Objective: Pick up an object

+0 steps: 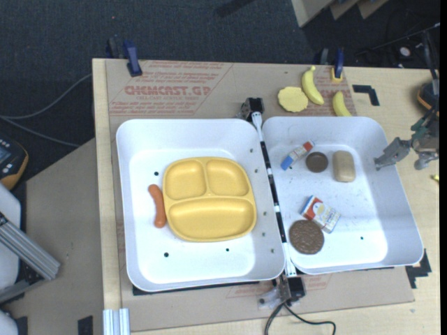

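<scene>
A grey gripper [404, 153], fingers spread and holding nothing, hovers at the right bin's [401, 208] right edge, seemingly poised to reach the tan bread roll [343, 166] nearby.

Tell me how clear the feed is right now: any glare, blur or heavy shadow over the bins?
Camera view: even, soft lighting, faint shadows only. The glossy yellow divided plate shows mild sheen, no washout. The two shallow white bins are bright but readable. The grey two-finger gripper at the right edge looks slightly soft.
</scene>
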